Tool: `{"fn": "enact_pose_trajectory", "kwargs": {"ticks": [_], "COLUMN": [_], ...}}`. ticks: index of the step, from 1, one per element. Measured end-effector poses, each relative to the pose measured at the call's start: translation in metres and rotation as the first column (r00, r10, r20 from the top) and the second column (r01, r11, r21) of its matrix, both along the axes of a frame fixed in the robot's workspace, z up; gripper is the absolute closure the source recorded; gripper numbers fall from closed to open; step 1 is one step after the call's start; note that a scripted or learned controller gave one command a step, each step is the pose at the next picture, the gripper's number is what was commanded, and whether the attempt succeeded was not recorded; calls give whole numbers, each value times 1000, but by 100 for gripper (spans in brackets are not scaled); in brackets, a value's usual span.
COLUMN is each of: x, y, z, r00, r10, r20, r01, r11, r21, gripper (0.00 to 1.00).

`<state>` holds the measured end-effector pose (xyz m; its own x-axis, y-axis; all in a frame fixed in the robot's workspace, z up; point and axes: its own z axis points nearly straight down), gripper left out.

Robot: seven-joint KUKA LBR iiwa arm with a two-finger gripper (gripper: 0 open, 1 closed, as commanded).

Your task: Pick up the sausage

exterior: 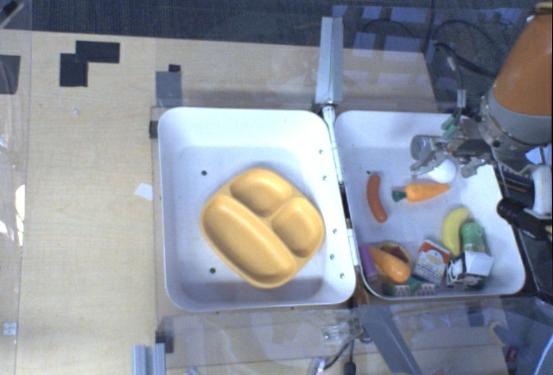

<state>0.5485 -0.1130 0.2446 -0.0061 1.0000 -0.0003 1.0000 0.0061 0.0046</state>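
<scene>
Right bin [354, 192] holds sausage [377, 197], carrot [422, 191], banana [454, 228].

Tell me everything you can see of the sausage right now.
The sausage is a small reddish-orange toy link, smooth and plastic-looking, with rounded ends. It lies flat on the floor of the right bin, near the left wall, its length running roughly up and down the view. Nothing touches it. The carrot lies just right of it, apart; the gripper sits further up and right.

Pale wooden bench [86, 218] — two white bins [181, 218] side by side.
</scene>
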Motion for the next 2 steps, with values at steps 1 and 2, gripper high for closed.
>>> {"fn": "enact_pose_trajectory", "kwargs": {"ticks": [1,2], "x": [3,23], "y": [59,104], "z": [-60,-59], "r00": [999,999], "r10": [-44,-34], "r20": [-1,0], "r01": [44,34], "r11": [999,999], "r21": [1,1], "gripper": [0,0]}}
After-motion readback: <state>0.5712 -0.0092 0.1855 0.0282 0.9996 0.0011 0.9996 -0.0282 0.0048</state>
